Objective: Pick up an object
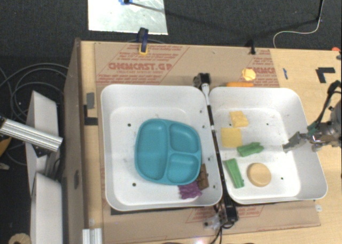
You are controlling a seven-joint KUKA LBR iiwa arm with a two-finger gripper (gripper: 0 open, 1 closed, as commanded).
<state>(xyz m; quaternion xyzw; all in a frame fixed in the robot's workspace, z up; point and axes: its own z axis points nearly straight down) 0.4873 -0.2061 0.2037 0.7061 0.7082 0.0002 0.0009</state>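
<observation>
Two bins: left bin point(115, 131) holds teal plate point(168, 151); right bin point(286, 101) holds yellow, green pieces; jaws' state unclear.

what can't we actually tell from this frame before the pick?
- Gripper: small and blurred at the right bin's edge; finger state unreadable.
- Arm: cut off by the camera view's right edge.
- Brown item: partly tucked against the teal plate, identity unclear.
- Purple item: too small to identify.
- Orange piece: half hidden behind the bin rim.
</observation>
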